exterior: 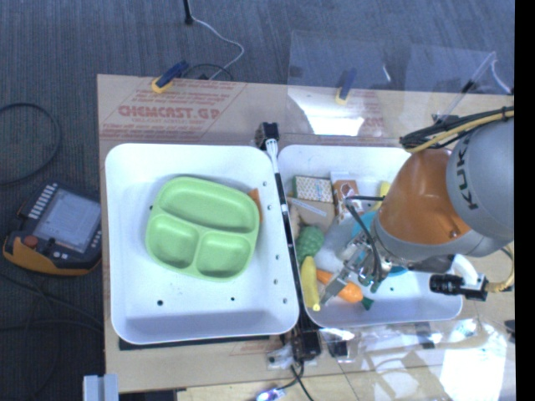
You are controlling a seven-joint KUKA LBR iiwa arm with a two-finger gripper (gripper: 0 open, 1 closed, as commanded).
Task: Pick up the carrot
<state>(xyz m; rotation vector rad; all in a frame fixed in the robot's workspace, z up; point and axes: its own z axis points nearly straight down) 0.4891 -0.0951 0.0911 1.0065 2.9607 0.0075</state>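
The carrot is a small orange piece with a green end, lying near the front wall of the right bin. My gripper reaches down into that bin from the right, under the orange wrist band. Its tip is right over the carrot's left end, very close to it or touching it. The gripper's body hides part of the carrot and the bin floor behind it.
Around the gripper lie a yellow item, a green bumpy item and small boxes at the back of the bin. The left bin holds a green divided plate. A handheld controller lies off the bench at left.
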